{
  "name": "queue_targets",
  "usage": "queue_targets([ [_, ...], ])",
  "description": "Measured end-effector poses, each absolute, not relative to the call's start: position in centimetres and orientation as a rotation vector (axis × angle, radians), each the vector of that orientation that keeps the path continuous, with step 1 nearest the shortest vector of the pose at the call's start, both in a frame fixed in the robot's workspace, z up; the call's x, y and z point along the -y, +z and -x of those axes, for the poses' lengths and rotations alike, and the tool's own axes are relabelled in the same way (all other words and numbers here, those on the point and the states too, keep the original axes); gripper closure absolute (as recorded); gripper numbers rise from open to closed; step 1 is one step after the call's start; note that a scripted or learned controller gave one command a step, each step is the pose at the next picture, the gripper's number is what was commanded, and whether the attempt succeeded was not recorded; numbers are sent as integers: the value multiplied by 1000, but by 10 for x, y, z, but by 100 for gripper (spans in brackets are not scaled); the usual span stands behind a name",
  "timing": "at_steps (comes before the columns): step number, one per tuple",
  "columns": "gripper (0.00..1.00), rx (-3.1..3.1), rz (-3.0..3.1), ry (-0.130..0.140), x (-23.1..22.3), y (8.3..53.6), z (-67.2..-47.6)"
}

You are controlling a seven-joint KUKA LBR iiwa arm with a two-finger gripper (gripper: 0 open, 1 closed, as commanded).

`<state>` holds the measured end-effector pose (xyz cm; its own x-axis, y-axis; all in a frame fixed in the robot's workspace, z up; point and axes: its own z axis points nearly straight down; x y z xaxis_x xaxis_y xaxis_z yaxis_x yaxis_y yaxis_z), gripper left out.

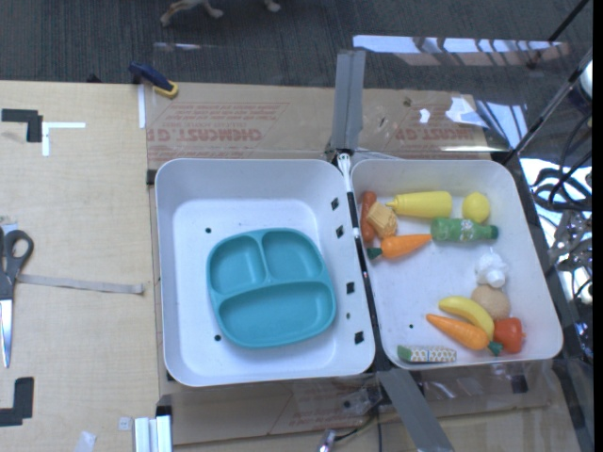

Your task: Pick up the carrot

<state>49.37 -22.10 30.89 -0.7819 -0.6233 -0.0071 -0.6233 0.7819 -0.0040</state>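
I see a divided plate (271,288) lying in the left bin (179,281). In the right bin (443,276), one carrot (405,246) lies near the dividing wall, another carrot (459,332) beside a banana (468,313). Scissors (9,276) rest on the table (75,234), far left.

Glossy plastic carrot (405,246) lies in a smooth white plastic bin (528,281).

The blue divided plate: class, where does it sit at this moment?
The blue divided plate lies flat in the left white bin, roughly central, across the bins' shared wall from the toy carrots and other food.
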Motion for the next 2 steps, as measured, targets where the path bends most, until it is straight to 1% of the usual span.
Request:
queue_targets([
  [2,100,-2950,1025,-8,220,328,-498],
])
